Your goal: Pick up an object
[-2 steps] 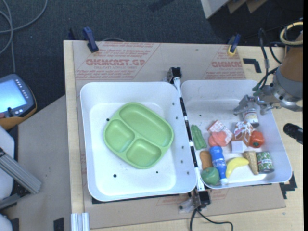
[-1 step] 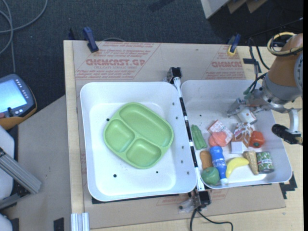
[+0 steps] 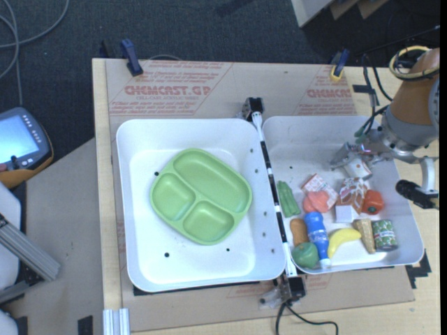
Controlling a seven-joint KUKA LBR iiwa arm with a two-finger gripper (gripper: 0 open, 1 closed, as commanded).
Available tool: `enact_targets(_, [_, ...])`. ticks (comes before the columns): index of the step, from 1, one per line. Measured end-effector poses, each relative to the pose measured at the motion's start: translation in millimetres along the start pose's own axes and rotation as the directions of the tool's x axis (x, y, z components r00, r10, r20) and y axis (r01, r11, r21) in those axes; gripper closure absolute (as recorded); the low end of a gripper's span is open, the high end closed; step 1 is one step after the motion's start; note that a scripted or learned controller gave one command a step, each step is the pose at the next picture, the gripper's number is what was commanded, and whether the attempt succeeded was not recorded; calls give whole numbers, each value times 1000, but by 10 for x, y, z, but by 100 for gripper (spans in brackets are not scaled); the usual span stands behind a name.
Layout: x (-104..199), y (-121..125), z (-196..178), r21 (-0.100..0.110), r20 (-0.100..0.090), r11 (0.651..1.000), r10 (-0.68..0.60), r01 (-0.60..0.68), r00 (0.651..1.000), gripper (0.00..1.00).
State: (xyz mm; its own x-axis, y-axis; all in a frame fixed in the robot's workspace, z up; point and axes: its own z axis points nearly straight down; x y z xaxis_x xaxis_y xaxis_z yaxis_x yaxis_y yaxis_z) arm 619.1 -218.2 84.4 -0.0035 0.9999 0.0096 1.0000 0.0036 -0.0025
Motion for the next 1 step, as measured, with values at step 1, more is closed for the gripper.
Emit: enact_targets(1, [-43, 0, -111, -5, 11, 1000, 2, -1, 1000, 100])
